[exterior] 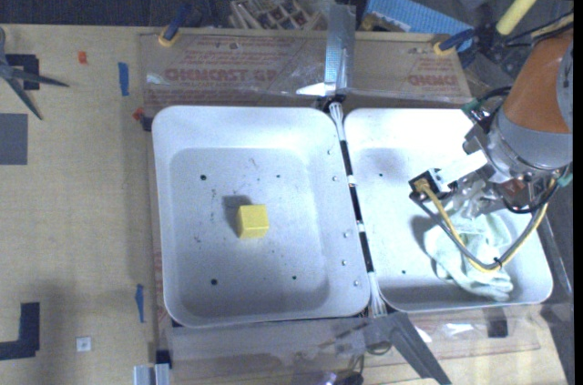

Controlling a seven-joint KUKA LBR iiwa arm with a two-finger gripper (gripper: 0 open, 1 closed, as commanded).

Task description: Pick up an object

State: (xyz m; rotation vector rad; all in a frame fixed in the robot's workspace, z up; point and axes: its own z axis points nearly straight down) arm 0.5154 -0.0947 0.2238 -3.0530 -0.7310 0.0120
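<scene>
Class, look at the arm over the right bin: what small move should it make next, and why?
Probably lower straight down. The gripper hangs over the pale crumpled cloth in the right bin, and nothing shows between its fingers. The yellow block lies far off in the left bin.

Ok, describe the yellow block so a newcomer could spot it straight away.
Start from the two white bins side by side and take the left bin, the one away from the arm. The yellow block sits alone near the middle of its floor. It is a small cube and the only brightly coloured thing in that bin, unlike the pale crumpled cloth in the right bin.
</scene>
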